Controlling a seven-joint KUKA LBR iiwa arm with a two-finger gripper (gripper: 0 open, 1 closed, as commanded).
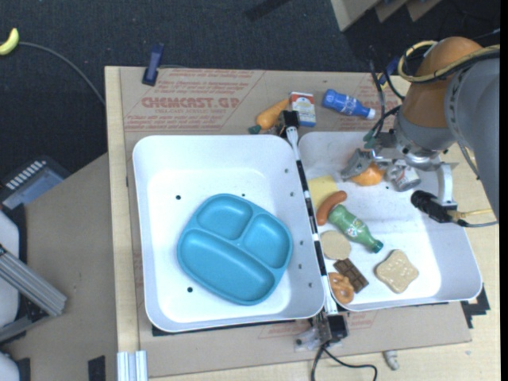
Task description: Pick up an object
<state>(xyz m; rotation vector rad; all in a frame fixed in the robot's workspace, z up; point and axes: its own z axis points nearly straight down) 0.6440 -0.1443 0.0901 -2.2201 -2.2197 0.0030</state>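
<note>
Using the green bottle (355, 228) in the right bin (452, 272) as my marker: nearer than it lie a toast slice (396, 271), a brown chocolate piece (349, 274) and a round cookie (335, 247). Just left of it is a hot dog (331, 205). Farther back, my pincer (367, 167) sits on an orange thing (367, 176). I cannot tell if it is apart or together. Left of the bottle, the other bin (159, 173) has a blue plate (234, 247).

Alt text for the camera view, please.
The grey arm's gripper sits low over a small orange toy in the right white bin, beside a green toy bottle. The left white bin holds a blue divided plastic plate.
</note>
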